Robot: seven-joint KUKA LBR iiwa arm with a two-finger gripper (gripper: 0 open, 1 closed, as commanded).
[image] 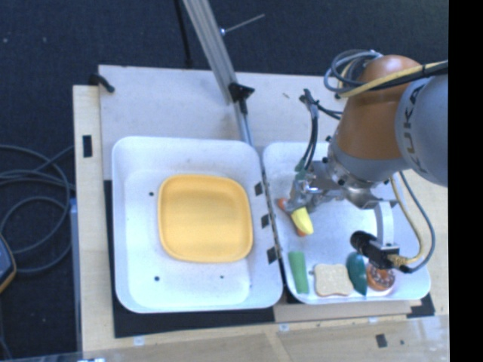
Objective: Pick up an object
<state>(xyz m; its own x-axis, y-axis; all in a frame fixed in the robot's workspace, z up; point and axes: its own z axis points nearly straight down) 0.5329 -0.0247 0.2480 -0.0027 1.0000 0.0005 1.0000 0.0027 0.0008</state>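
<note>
The arm bends down over the right bin, its gripper poised just above a yellow toy — grip state cannot be told.

A pale counter on a dark floor, seen from above.

The counter is light beige and it fills the middle and lower part of the frame. A black mat shows at its left side. Around it, along the top and the left of the frame, the floor is dark carpet. Black cables lie in loops on the floor at the left edge. A metal rail goes diagonally from the top centre down to the counter. The light is even.
</note>
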